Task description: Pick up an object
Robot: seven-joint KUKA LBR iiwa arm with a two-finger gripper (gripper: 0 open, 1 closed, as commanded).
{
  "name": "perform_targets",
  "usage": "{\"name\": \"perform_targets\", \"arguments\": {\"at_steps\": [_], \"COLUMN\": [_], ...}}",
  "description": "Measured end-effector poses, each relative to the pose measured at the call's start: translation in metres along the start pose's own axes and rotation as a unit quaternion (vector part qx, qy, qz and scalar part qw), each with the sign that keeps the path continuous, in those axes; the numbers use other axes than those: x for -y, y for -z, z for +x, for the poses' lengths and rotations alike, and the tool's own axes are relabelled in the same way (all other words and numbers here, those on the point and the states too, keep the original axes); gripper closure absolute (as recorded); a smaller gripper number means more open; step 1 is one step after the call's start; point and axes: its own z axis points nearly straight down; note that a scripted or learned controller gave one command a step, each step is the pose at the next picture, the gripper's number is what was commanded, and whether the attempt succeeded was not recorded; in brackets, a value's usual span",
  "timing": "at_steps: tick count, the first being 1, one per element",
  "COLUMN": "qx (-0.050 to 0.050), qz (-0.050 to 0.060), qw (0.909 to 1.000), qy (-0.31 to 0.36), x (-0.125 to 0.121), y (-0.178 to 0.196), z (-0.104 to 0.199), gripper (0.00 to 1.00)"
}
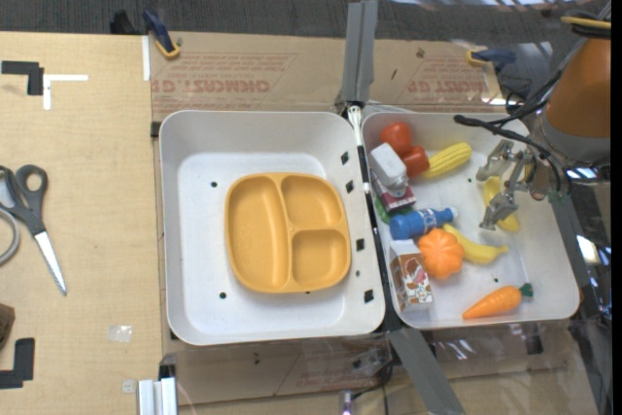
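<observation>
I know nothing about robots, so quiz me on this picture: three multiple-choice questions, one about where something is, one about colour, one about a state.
1. Where does the orange three-compartment plastic tray lie?
A. left white bin
B. right white bin
C. on the wooden bench

2. What colour is the toy carrot's body?
A. blue
B. orange
C. white

3. How is the two-finger metal gripper placed?
A. over the left bin
B. over the scissors
C. over the right white bin

Answers: 1 A, the tray sits alone in the left white bin. 2 B, orange with a green tip. 3 C, it hangs above the toys near yellow pieces.
</observation>
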Motion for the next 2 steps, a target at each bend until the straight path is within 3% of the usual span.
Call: {"name": "perform_targets", "arguments": {"at_steps": [1,2], "qx": [0.004,0.003], "qz": [0.001,0.001], "qw": [1.0000,1.0000], "qy": [0.002,0.002], "x": [-0.0019,-0.0021], "y": [0.0114,0.0114], "z": [-0.0022,-0.0021], "gripper": [1.00,0.00]}}
